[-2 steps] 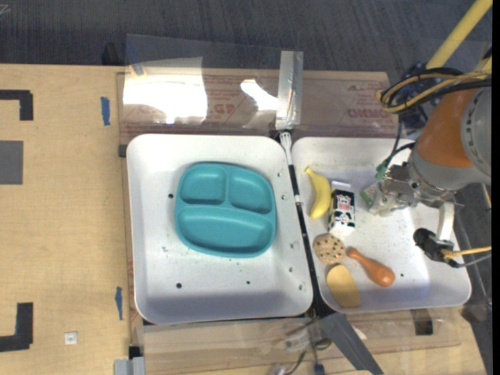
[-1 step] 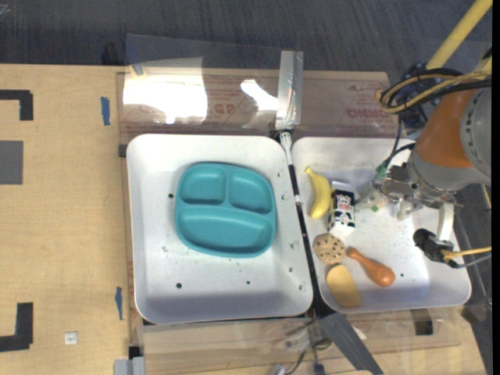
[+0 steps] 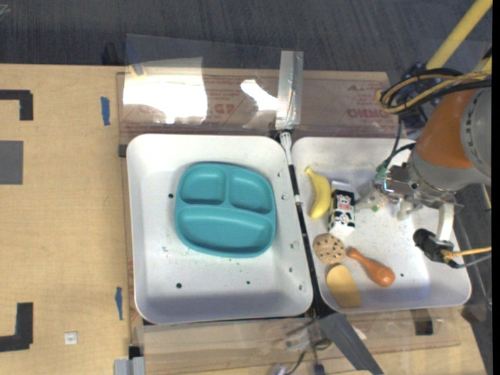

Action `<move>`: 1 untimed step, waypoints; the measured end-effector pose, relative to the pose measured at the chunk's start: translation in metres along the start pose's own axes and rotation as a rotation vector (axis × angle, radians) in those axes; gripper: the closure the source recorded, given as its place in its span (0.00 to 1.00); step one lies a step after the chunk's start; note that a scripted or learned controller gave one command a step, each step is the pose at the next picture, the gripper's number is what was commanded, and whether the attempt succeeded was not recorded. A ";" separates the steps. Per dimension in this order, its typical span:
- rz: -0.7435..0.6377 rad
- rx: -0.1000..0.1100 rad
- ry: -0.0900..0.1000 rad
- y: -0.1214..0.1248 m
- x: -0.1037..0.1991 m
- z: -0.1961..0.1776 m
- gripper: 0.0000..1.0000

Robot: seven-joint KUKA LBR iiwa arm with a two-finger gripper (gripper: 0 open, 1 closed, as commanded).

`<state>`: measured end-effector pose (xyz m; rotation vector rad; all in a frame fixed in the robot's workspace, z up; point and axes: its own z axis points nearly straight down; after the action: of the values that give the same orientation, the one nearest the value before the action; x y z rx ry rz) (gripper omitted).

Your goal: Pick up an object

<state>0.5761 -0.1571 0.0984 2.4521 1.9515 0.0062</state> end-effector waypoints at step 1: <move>-0.123 0.001 -0.017 0.033 0.055 0.008 0.00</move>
<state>0.6209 -0.1106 0.0908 2.3194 2.0920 -0.0160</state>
